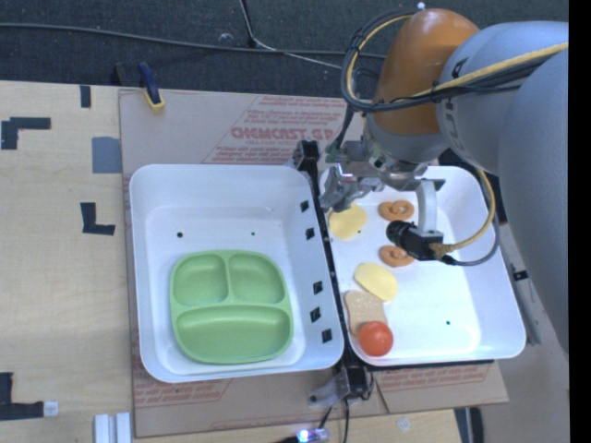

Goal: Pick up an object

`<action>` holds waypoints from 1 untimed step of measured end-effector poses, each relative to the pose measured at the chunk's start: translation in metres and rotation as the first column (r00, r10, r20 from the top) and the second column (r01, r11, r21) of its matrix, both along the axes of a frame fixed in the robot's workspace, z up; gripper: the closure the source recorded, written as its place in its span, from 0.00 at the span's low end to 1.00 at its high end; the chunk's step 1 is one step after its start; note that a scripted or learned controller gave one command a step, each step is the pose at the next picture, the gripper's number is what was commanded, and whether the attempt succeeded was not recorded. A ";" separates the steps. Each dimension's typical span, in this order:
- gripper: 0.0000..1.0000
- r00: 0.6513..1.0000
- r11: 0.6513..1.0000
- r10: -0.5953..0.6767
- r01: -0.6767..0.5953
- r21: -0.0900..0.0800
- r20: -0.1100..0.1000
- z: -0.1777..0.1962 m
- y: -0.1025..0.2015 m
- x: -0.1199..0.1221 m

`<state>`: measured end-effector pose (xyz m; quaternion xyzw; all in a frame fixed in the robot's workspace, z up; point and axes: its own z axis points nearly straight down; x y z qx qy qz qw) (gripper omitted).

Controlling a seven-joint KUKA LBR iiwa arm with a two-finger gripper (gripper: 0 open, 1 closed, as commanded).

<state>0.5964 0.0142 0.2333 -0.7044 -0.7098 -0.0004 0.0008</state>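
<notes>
My gripper (343, 195) hangs low over the upper left corner of the right bin (480, 326), just above a pale yellow flat piece (349, 222). Whether it touches that piece I cannot tell. Below lie a second yellow piece (376, 281), a tan bread slice (364, 306) and a red tomato (375, 339). Two brown pretzels sit to the right, one (396, 209) near the gripper and one (398, 256) lower down.
The left bin (152, 201) holds a green divided plate (231, 305). A black divider strip (319, 275) runs between the two bins. The arm's grey body and orange band (420, 53) loom over the right bin's far side, with cables and a black fitting (417, 240) hanging above the pretzels.
</notes>
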 end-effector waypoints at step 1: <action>1.00 1.000 1.000 -0.002 0.002 -0.001 -0.001 -0.003 0.044 0.003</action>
